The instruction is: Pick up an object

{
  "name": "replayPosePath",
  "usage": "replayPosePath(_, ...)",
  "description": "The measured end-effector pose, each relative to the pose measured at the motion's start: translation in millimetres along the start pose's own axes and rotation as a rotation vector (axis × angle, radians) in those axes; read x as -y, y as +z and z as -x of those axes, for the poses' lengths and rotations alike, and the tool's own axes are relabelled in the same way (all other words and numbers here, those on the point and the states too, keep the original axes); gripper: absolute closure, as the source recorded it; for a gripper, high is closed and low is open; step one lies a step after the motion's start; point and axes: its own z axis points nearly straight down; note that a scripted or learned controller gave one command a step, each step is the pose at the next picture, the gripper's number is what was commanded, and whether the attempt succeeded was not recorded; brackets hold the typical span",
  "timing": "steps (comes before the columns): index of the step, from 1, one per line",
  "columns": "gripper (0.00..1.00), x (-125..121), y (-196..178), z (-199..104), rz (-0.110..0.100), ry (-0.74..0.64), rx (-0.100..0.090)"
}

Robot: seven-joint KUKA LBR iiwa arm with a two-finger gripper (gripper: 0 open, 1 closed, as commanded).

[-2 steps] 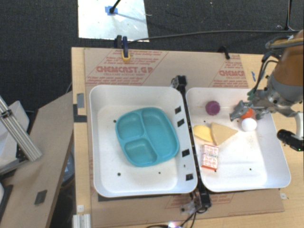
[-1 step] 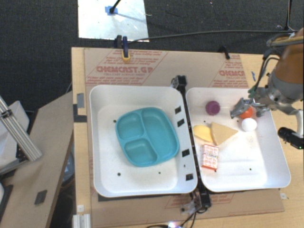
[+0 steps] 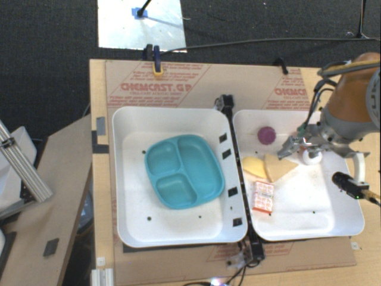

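Note:
In the right bin [image 3: 333,219] lie a purple round object [image 3: 266,135], a pale yellow wedge [image 3: 254,167], a second tan-yellow piece [image 3: 278,168] and a small red-and-white packet [image 3: 263,196]. My gripper [image 3: 292,148] hangs low over the bin's upper middle. It is just above the top right corner of the tan-yellow piece and to the right of the purple object. I see nothing held in it. The grey arm with its orange band [image 3: 351,97] reaches in from the right.
The left bin [image 3: 134,159] holds a teal divided plate [image 3: 183,170]. A black divider with clips [image 3: 233,171] runs between the bins. A black part on a white bracket [image 3: 351,183] sticks out over the right bin's right side. Brown cardboard [image 3: 178,82] lies under both bins.

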Motion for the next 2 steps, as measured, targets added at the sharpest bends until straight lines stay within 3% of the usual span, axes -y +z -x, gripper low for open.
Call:
replayPosePath(1, 0.0, 6.0, 43.8, -1.3, 0.001, 0.0, 0.0)
replayPosePath(2, 0.0, 1.6, 57.7, 1.4, 0.016, 0.003, 0.006)
